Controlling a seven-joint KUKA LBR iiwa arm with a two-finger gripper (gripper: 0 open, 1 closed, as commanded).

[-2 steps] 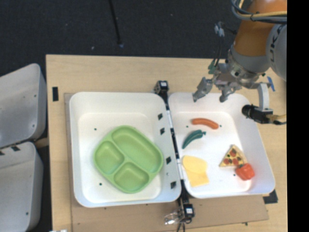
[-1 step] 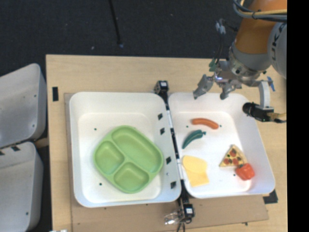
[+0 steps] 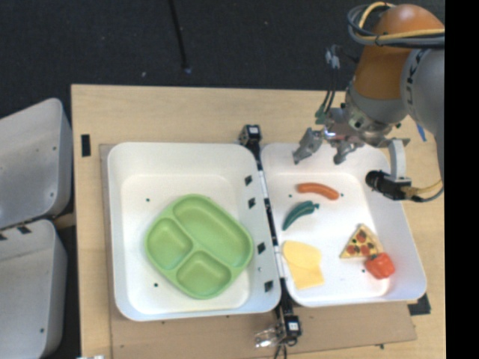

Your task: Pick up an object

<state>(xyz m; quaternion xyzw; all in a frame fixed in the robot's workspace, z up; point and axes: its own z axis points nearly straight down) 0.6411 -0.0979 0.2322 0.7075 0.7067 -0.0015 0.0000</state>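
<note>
Risk lies in the spread, empty jaws of the gripper (image 3: 325, 147), poised at twelve o'clock of the right bin (image 3: 397, 264), descending off-centre and skidding off the slim sausage (image 3: 317, 191) just below, nudging it toward the green pepper (image 3: 300, 212).

**Two bins, side by side on the counter**

The left bin (image 3: 120, 200) holds a divided plate (image 3: 198, 246). In the right bin (image 3: 397, 223) lie a sausage (image 3: 317, 190) at the back, a pepper (image 3: 300, 213) just before it, cheese (image 3: 303, 263) front-left, and a pizza slice (image 3: 361, 244) touching a tomato (image 3: 380, 265) front-right.
</note>
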